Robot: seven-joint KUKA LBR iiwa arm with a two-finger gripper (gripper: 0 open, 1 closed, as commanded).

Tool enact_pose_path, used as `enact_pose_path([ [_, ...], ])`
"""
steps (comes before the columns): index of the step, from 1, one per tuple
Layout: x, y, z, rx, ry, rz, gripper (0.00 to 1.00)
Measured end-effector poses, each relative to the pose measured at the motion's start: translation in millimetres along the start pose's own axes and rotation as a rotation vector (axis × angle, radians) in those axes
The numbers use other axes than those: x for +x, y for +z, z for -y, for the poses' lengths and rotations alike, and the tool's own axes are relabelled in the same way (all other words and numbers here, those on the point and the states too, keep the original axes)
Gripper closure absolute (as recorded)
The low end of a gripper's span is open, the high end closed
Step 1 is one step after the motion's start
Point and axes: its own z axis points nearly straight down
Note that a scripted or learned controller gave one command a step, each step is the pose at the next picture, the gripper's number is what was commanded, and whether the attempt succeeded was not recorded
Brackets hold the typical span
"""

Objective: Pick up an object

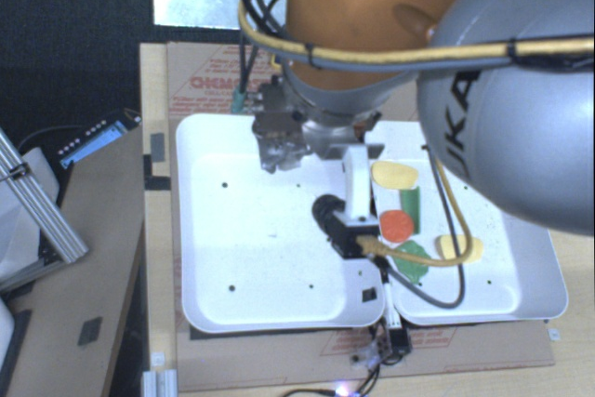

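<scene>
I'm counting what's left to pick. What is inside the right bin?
In the right bin: a yellow piece, a green stick, a red round piece, a green piece and another yellow piece. The arm covers its far right part.

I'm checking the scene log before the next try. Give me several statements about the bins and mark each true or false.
1. A red round object lies in the right bin. True.
2. The left bin holds most of the objects. False: they lie in the right bin.
3. A yellow piece lies above the red one in the camera view. True.
4. The green pieces sit on the cardboard outside the bins. False: they are in the right bin.
</scene>
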Motion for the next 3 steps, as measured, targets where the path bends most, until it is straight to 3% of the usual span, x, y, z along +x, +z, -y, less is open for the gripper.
enact_pose_path([
  [2,1.0,-21.4,-0.9,-0.002,-0.012,-0.002,1.00],
  [3,-0.9,-12.8,8.1,0.003,0.006,0.002,1.00],
])
